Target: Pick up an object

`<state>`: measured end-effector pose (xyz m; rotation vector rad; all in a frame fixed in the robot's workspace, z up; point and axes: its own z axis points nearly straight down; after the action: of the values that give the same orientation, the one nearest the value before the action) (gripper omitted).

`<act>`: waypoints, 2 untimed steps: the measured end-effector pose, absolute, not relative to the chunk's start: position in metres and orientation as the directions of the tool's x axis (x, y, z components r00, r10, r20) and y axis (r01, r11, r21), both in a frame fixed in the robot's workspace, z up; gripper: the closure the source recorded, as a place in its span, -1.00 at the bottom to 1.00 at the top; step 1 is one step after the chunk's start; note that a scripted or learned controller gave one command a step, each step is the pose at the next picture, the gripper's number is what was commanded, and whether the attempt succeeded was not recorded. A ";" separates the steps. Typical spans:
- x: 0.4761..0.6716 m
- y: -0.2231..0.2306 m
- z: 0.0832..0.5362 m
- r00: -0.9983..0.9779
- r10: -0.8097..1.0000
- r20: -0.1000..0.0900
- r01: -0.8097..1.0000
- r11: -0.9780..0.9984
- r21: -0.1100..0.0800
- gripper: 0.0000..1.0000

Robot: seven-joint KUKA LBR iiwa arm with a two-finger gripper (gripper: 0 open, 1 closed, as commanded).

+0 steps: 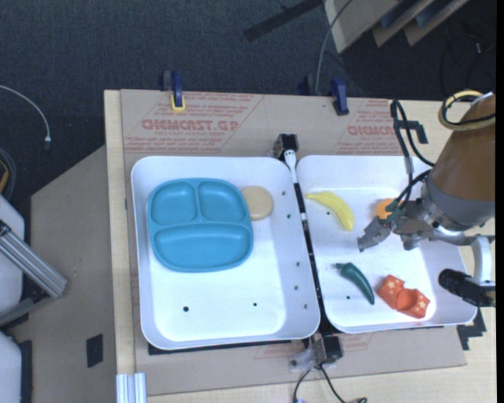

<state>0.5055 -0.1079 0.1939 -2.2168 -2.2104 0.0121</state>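
Gripper (387, 234) poised over right bin (339, 169), fingers spread apart, nothing between them. Orange item (383, 208) just behind. Yellow banana (333, 208) to the left, green pepper (357, 281) and red object (404, 296) nearer the front. Left bin (228, 323): blue divided plate (201, 223), tan disc (258, 202) touching it.

A tan cardboard-covered bench (236, 126) stands on dark blue-grey carpet (71, 55).
Two blue clamps (176, 88) grip its far edge; a white cable (31, 110) trails at upper left, pale wooden boards (394, 24) lie at upper right.
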 end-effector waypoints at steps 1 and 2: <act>0.508 -0.108 0.200 0.000 1.000 0.000 1.000 0.000 -0.001 -1.00; 0.507 -0.106 0.136 0.000 1.000 0.002 1.000 0.000 -0.008 -1.00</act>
<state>0.5066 -0.1061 0.1357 -2.2167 -2.2159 0.0066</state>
